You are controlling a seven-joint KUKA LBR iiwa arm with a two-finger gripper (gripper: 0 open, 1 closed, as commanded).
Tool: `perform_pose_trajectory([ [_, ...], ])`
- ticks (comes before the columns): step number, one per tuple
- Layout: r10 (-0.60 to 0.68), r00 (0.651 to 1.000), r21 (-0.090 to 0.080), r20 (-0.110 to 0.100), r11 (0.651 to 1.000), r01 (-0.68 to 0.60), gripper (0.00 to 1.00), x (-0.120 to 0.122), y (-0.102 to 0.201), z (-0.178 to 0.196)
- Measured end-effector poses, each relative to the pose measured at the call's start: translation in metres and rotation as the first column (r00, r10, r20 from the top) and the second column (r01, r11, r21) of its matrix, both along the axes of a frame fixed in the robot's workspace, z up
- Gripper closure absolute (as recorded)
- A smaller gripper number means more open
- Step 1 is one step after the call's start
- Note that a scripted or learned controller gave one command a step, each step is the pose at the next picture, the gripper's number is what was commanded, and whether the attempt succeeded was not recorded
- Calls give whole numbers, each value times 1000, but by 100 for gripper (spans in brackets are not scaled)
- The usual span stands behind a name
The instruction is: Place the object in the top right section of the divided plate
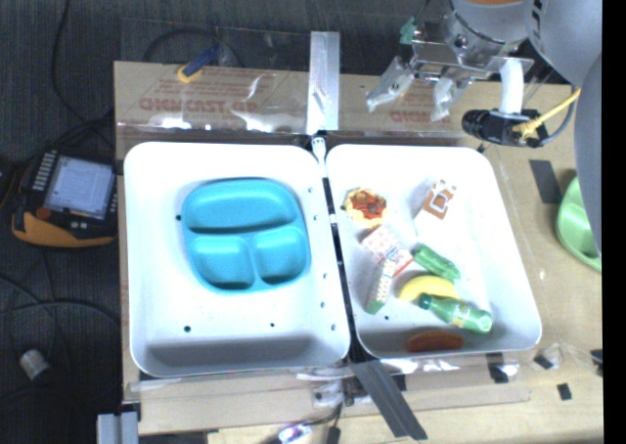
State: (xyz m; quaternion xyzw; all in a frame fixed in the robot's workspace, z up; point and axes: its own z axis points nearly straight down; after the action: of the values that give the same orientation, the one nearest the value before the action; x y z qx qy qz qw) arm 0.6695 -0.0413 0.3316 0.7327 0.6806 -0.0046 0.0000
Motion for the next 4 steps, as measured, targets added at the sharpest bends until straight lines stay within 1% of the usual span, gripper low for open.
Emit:
perform_pose_trajectory([
  [1, -11, 1000, 0, 0, 1000, 11, 0, 0, 55, 15],
  [2, 128, 992, 0, 0, 992, -128, 0, 1, 120, 58],
  [3, 176, 984, 0, 0, 984, -176, 0, 1, 171, 79],
  [4, 279, 960, 0, 0, 960, -279, 0, 1, 203, 88],
])
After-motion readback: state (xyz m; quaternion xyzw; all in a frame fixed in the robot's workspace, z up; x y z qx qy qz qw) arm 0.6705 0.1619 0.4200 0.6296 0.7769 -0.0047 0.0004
